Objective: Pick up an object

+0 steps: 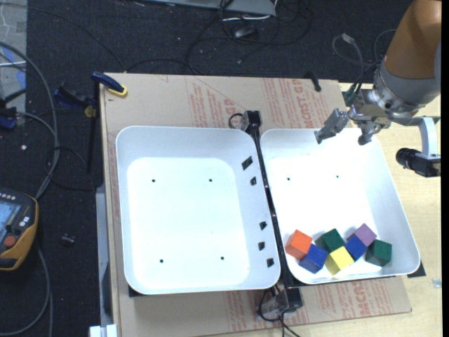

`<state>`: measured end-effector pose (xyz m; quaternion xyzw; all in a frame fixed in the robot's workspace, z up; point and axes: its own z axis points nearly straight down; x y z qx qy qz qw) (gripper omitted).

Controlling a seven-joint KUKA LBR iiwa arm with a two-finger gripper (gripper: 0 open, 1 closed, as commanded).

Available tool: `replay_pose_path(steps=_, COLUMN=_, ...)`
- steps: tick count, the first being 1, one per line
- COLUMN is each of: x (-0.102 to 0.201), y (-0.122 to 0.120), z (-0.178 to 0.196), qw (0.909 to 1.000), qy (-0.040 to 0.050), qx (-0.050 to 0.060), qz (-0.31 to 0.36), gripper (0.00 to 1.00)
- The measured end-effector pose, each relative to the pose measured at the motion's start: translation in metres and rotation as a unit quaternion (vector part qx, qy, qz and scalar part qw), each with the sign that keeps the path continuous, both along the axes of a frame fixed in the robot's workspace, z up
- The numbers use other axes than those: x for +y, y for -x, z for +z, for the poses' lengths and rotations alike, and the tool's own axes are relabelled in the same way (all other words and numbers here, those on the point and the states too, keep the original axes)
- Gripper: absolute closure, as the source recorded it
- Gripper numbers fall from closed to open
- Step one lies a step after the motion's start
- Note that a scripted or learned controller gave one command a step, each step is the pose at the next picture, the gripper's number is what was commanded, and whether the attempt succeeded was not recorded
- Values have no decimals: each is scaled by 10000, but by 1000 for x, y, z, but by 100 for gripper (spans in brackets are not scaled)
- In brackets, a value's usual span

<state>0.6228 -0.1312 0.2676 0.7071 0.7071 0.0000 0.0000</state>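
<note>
At the upper right of the bench, the arm [414,41] (grey, with an orange band above the wrist) reaches in over the far rim of the right bin [393,188]. Its gripper [347,130] hangs above that bin's back edge with the two fingers spread wide apart, one finger [330,127] angled toward the left and the other pointing down to the right; nothing lies between them.

Along the near wall of the right bin, well apart from the gripper, sits a tight cluster of small blocks. From left to right: an orange block [299,243], a blue block [313,258] just in front of it, a dark green block [329,241], a yellow block [339,260], a second blue block [354,248], a purple block [363,234] and a green block [379,252] at the right end. Neighbouring blocks touch or nearly touch.

The left bin [140,146] lies beside the right bin, their inner rims meeting along a dark central divider [265,195]. Both bins rest on a cardboard-coloured board [182,100].
</note>
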Motion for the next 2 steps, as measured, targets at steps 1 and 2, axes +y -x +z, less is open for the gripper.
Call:
replay_pose_path(steps=1, x=-38, y=26, z=134, qw=9999, qy=14, qx=-60, qz=-128, gripper=0)
replay_pose_path(steps=2, x=-82, y=33, z=257, qw=10000, qy=19, qx=-48, qz=-14, gripper=0)
